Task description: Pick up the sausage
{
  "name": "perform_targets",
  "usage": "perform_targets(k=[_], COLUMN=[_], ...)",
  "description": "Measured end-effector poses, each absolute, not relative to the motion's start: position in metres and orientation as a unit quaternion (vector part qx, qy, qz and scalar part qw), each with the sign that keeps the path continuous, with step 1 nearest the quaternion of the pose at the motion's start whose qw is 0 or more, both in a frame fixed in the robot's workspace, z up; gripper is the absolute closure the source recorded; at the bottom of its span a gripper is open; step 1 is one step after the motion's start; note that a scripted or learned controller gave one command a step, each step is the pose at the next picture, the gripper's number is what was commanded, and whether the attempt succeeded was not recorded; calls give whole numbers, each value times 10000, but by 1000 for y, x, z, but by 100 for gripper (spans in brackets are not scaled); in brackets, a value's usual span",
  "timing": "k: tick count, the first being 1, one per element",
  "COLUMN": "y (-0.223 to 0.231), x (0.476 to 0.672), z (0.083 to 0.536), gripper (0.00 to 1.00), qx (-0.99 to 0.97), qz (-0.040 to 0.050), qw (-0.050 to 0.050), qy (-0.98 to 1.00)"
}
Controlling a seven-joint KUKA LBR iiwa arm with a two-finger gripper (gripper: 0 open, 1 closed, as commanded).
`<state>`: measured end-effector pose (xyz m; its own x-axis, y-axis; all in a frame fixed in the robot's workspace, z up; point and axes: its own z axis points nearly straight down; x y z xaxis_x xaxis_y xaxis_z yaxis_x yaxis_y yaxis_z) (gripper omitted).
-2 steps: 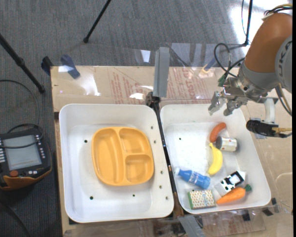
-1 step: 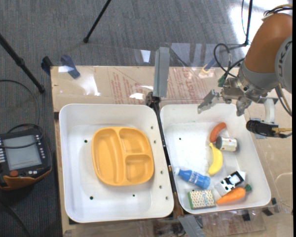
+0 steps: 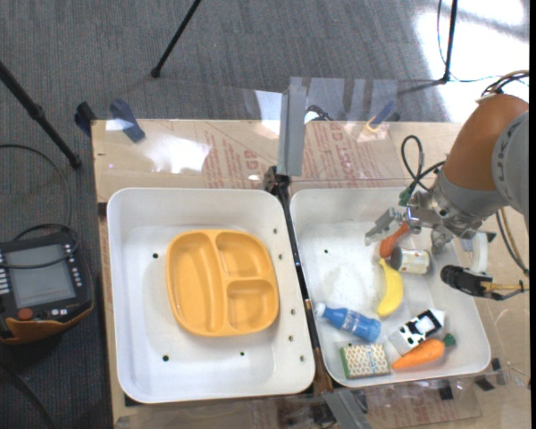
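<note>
The tool [image 3: 409, 229] hangs over the right bin [image 3: 339, 206] near its 1 o'clock corner, its fingers apart, with the sausage [image 3: 394, 239] lying tilted between them; whether they touch it cannot be told. A small can [image 3: 408, 260] sits just at 5 o'clock of the sausage, and a banana [image 3: 389, 290] lies at 6 o'clock of the can. Toward the bin's 6 o'clock edge lie a blue bottle [image 3: 350, 322], a patterned box [image 3: 365, 359], a cow-print carton [image 3: 419, 327] and a carrot [image 3: 420, 354]. The left bin [image 3: 134, 231] holds a yellow tray [image 3: 221, 281] with three compartments. A pendant [image 3: 36, 282] rests off the counter at 9 o'clock.
</note>
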<state>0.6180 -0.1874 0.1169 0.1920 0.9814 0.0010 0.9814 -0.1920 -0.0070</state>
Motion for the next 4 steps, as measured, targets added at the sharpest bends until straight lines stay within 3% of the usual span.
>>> perform_targets(k=[1,2,3,4], y=[-186,-188,-141,-179], x=[637,637,642,518], z=[85,93,213,127], gripper=[0,100,100,100], qx=[-7537,-7531,-7755,-7437], qz=[-21,9,11,18], qw=[57,50,11,42], qy=[-6572,-6579,-6314,-6685])
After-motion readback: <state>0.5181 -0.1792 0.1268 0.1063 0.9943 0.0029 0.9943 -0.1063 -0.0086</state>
